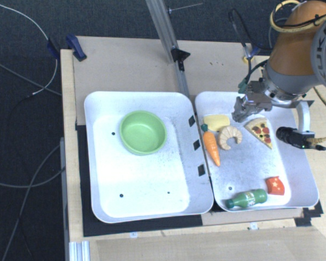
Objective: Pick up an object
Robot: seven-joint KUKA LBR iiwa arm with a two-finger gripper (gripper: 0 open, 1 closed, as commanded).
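The tabletop [125,58] is a pale wooden board, and around it the floor [22,118] is a dark carpet with thin cables lying on it. A grey metal bar [163,26] comes down at a slant from the top and ends between the two white bins. The left bin [136,200] holds one green bowl [143,132], standing upright near its far side. The right bin [299,173] holds several toy foods.

The grey arm with its orange band [296,42] reaches in from the right, and the jaws [245,112] are over the far part of the right bin. Just beside them, toward the left, lies a yellow cheese piece [217,122]. Near them on the other side lies a pizza slice [261,131]. A croissant [230,137] lies in front of the jaws, close to them, and it touches or almost touches an orange carrot [211,148] that lies along the left wall of this bin. Well apart from the jaws, at the near edge of the bin, a green bottle [246,199] lies on its side, and a small red object [275,185] is just beside it.

How far the jaws are open, I cannot tell, because the wrist covers them from above. No object is seen between them.
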